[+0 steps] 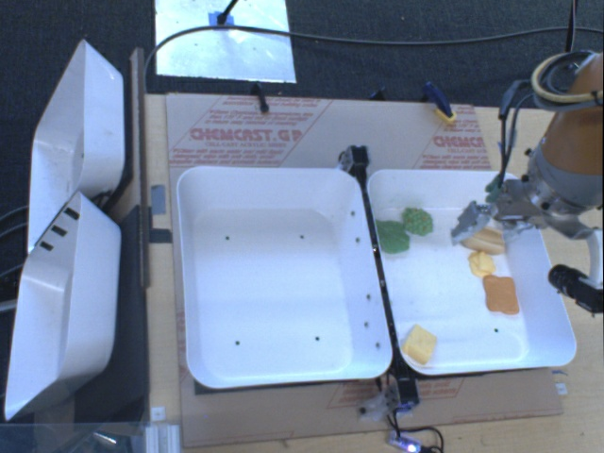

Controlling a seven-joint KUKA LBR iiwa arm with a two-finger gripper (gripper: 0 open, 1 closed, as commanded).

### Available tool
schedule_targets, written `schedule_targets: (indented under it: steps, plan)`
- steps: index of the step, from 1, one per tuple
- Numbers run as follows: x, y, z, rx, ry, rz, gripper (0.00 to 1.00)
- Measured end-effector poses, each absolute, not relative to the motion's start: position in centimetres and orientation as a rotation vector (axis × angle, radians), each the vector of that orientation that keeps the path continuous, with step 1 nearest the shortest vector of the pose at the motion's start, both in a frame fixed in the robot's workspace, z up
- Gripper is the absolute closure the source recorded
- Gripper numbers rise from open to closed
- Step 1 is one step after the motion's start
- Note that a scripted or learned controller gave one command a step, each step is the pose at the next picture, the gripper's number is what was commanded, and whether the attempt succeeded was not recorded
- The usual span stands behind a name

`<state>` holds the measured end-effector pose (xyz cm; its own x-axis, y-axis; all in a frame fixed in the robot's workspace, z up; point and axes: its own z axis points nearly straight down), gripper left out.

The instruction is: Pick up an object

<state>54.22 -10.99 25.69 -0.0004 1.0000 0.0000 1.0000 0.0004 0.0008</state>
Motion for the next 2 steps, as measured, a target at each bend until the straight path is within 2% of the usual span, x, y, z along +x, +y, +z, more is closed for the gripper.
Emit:
schedule_targets:
  steps: [1, 2]
  plan:
    - [56.7, -13.4, 8.7, 2.23, 2.227, -0.012, 0.0]
    - [63.8, -13.8, 8.4, 2.218, 2.222, 0.002, 0.0]
